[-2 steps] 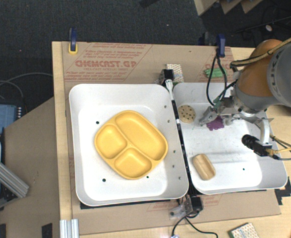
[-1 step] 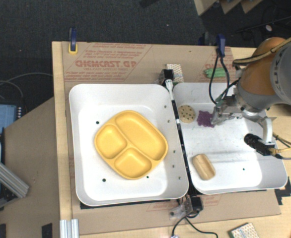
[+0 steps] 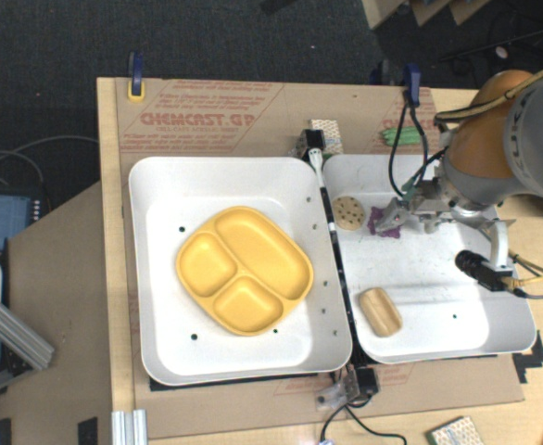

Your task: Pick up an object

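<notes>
Reaching in from the right, the grey arm (image 3: 522, 146) with its orange band (image 3: 494, 123) brings the gripper (image 3: 403, 213) low over the back of the right bin (image 3: 494, 341). Whether the claw is released or clenched cannot be told, since the wrist and a dark cable (image 3: 410, 146) cover much of it. A small purple object (image 3: 384, 222) lies on the bin floor right at the gripper's tip, seemingly touching it, though the view does not settle whether it sits inside the claw.

Just left of the purple piece, near the bin's inner wall, lies a round tan cookie-like disc (image 3: 349, 212) with dark specks. Toward the front of the same bin, well apart from the gripper, rests a tan bread-roll-shaped object (image 3: 380, 311), lying at a slant. A black part (image 3: 480, 269) on a metal bracket hangs over the bin's right side.

The left bin (image 3: 160, 202) holds a yellow divided plate (image 3: 244, 269) with three compartments, turned at an angle and lying about in the bin's middle.

Both bins sit on a brown cardboard sheet (image 3: 207, 109) printed with red lettering, clamped at its back edge by a blue clamp (image 3: 136, 74). Beyond the board lies dark carpet (image 3: 160, 17).
</notes>
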{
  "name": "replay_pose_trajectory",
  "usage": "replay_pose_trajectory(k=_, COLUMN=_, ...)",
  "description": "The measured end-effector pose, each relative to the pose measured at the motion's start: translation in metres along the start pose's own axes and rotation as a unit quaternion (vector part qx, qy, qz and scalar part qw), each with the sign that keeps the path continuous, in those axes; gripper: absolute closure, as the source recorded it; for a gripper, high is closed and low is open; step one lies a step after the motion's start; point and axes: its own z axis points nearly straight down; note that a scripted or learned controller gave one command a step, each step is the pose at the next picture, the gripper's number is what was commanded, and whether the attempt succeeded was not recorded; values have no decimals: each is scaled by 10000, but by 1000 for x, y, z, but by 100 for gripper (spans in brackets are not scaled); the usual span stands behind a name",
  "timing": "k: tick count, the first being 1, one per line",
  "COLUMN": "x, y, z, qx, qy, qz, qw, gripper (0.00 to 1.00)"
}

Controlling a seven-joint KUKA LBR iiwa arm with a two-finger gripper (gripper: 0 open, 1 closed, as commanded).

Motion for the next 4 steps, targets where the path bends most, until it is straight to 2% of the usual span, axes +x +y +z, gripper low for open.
replay_pose_trajectory(k=1, x=3, y=52, z=11, qx=-8, qy=2, qz=-15, qw=10000, gripper=0)
replay_pose_trajectory(k=2, x=-37, y=-25, z=-29, qx=37, qy=18, qz=24, qw=10000, gripper=0)
replay_pose_trajectory(k=3, x=7, y=36, z=13, qx=-3, qy=5, qz=-31, qw=10000, gripper=0)
replay_pose_trajectory(k=4, x=4, y=35, z=-1, qx=-15, qy=-2, qz=-13, qw=10000, gripper=100)
